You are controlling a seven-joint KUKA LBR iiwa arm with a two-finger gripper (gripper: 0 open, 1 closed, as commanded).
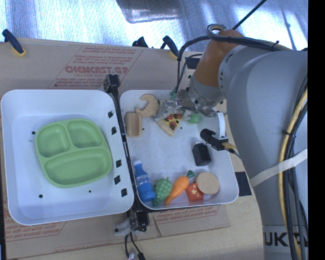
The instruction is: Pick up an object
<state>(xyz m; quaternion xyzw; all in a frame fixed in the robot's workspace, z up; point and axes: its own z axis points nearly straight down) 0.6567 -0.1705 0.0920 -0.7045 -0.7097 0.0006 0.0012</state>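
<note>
My gripper [171, 109] is low in the back of the right bin [168, 145], reaching in from the right under the grey arm. It hovers right at a pizza slice [172, 123], which lies just in front of it. A croissant [148, 104] sits to its left, and a tan bread piece [132, 124] lies further left by the bin wall. A small green item [194, 118] rests just right of the gripper. Whether the gripper touches the pizza slice is unclear.
Along the right bin's front lie a blue bottle [143, 182], green grapes [162, 191], a carrot [180, 187], a red piece [194, 193] and a round tan disc [208, 183]. A black block [201, 154] lies mid-right. The left bin [21, 199] holds a green divided plate [73, 151].
</note>
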